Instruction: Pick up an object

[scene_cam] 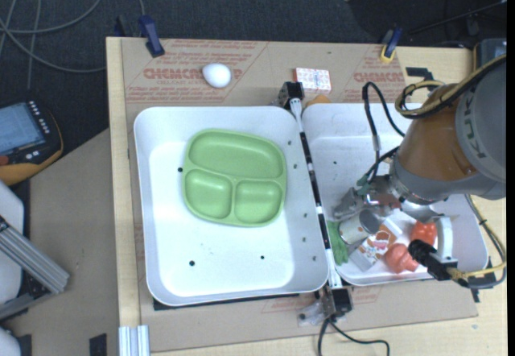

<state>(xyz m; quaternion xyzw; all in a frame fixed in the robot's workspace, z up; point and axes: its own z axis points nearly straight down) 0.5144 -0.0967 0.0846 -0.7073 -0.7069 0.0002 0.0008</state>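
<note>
Gripper (360,203) low in right bin (338,145) over cluttered objs — finger state can't tell.

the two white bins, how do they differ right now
The left bin holds one green divided plate; the right bin holds a jumble of small items near its front. The arm reaches over the right bin, not the left. Both are shallow and white.

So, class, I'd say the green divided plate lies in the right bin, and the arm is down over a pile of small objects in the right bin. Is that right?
Not quite. The camera view shows the green divided plate lying in the left bin, not the right one. The rest holds: the arm is down over the pile of small objects in the right bin.
</note>
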